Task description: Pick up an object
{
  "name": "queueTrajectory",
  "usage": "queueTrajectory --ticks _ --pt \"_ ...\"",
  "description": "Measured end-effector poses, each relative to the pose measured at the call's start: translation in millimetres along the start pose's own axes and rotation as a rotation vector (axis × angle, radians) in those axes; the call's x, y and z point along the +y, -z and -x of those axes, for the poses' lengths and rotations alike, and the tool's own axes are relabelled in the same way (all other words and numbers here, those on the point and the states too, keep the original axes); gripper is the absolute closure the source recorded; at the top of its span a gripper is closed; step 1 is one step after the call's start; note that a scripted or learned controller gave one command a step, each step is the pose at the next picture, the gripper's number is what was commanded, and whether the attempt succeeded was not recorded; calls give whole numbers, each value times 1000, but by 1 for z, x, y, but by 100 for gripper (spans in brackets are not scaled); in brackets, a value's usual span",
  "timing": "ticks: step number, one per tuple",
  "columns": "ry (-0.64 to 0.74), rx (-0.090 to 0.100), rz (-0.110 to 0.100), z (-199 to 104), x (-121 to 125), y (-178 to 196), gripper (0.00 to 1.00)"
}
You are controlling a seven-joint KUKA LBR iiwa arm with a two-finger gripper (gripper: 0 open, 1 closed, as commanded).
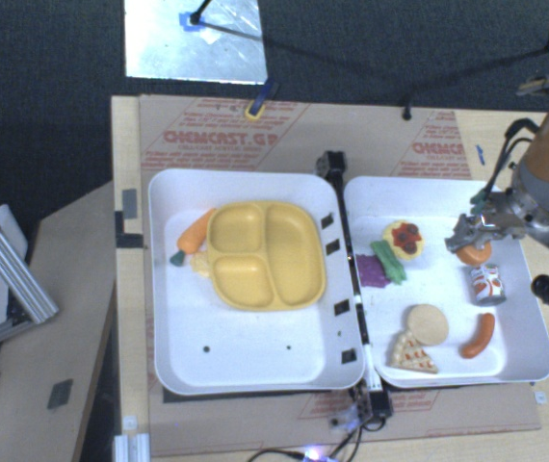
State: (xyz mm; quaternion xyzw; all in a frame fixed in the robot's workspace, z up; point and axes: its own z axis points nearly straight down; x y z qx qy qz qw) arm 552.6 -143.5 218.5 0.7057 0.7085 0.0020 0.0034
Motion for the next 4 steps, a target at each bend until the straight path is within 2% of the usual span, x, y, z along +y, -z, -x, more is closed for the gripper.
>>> queueTrajectory --ticks 3,4 --pt "6 5 -6 -170 30 20 100" --pt "3 2 -6 -190 41 5 100"
